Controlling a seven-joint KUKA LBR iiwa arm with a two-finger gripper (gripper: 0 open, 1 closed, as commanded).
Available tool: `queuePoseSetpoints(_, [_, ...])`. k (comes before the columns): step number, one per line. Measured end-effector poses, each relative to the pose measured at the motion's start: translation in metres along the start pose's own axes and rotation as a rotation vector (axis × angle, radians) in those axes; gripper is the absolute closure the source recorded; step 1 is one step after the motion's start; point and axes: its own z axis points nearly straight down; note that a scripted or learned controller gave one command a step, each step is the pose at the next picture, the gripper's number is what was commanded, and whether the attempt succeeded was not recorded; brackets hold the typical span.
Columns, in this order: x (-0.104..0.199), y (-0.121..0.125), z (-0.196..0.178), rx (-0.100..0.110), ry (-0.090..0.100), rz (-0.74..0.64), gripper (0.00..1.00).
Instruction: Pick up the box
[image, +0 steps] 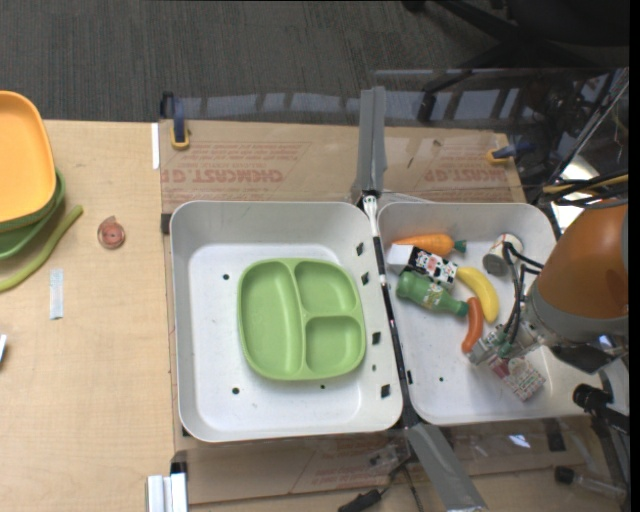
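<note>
A small white box with black markings (432, 265) lies in the right bin (440, 395), between an orange carrot (425, 243) and a green bottle (430, 294). A second pale, box-like packet with reddish print (522, 380) lies near the bin's front right corner. My gripper (495, 346) is low in the right bin, just above and left of that packet and touching or nearly touching it. The arm's orange band (592, 270) hangs over the bin's right edge. Nothing is visibly lifted.
A yellow banana (478, 290) and an orange pepper (472, 326) lie just left of the gripper. A grey round object (500, 258) sits at the back right. The left bin (200, 330) holds a green divided plate (302, 318). Orange and green plates (22, 180) rest on the bench at far left.
</note>
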Motion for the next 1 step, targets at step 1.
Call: queuePoseSetpoints(1, [-0.0009,0.0001,-0.0087,0.000,0.000,0.004,1.00])
